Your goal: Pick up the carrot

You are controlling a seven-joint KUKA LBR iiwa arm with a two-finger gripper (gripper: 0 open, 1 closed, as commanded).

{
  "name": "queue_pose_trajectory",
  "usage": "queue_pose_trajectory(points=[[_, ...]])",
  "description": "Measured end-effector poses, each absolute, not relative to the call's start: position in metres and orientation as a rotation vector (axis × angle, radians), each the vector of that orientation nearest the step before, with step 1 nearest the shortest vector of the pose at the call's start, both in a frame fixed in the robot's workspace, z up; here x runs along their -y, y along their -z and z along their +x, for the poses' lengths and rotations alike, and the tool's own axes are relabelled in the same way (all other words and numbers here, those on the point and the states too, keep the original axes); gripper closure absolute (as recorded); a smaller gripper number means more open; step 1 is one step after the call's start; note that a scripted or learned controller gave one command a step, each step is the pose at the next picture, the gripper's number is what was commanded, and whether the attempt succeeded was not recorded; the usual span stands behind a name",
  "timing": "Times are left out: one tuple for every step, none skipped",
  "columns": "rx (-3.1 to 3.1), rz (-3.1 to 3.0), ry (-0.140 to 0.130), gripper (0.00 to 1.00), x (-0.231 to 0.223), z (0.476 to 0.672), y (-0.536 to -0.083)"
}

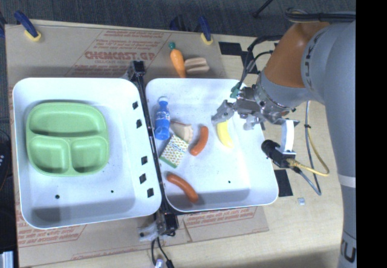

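1. Arm [314, 73]: we log the grey arm entering from the right, orange band above the wrist, with its head hanging over the right side of the right bin.
2. Bins: the left bin [24, 200] holds a green divided tray [68, 137]. The right bin [242, 185] holds the loose items; the two walls meet at a black clip strip [145, 140].
3. Gripper [233, 111]: it sits low over the right bin, just above the upper end of a yellow banana [224, 134]. We cannot tell how the tool is set, and we see nothing carried in it.
4. Carrot [176, 62]: orange with a green tip, it lies outside both bins, on the cardboard just beyond the right bin's far-left corner, beside a small bun-like piece [196, 66]. It is well apart from the gripper.
5. Other contents of the right bin: a blue bottle [161, 119] by the left wall, a bread slice [183, 132], a patterned packet [175, 151], and two sausages [199, 140] [182, 186].
6. Judgement: we read the tool as placed over the banana, not the target; the carrot is untouched. Reaching it would call for a move across the bin and over its far wall. The nearer sausage's orange-red colour may invite a mistaken pick.
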State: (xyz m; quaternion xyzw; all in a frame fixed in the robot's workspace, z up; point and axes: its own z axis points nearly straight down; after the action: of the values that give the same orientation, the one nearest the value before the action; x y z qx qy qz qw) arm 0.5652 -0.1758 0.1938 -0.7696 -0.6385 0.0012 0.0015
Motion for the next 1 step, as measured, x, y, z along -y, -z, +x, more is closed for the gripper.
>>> queue_pose_trajectory(points=[[1.889, -2.52, 0.002, 0.0, 0.1798, 0.5853, -0.0983]])
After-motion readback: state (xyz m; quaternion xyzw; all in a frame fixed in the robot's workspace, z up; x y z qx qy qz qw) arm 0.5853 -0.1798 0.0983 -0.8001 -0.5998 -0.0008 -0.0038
